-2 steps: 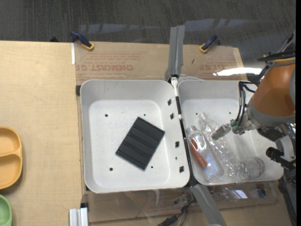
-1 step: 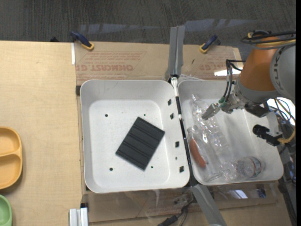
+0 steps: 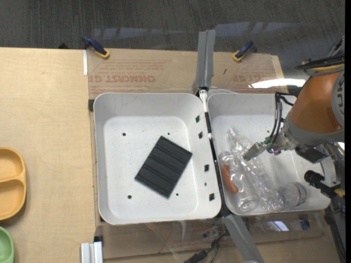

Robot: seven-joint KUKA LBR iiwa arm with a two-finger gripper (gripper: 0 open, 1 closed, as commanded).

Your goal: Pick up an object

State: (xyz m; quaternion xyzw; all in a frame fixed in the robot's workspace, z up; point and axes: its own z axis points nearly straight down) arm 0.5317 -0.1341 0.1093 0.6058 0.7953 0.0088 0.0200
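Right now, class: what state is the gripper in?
Gripper: over the clear plastic bottle in the right bin; open or shut cannot be told.

Dark grey carpet (image 3: 164,10) covers the floor along the top. A light wooden bench (image 3: 44,119) fills the left side, with a sheet of brown cardboard (image 3: 142,73) lying on its right part, printed with red lettering and held at its far edge by two clamps (image 3: 96,46) with orange tips. A grey metal bar (image 3: 205,59) runs across the cardboard. Glare falls on the cardboard at the right.
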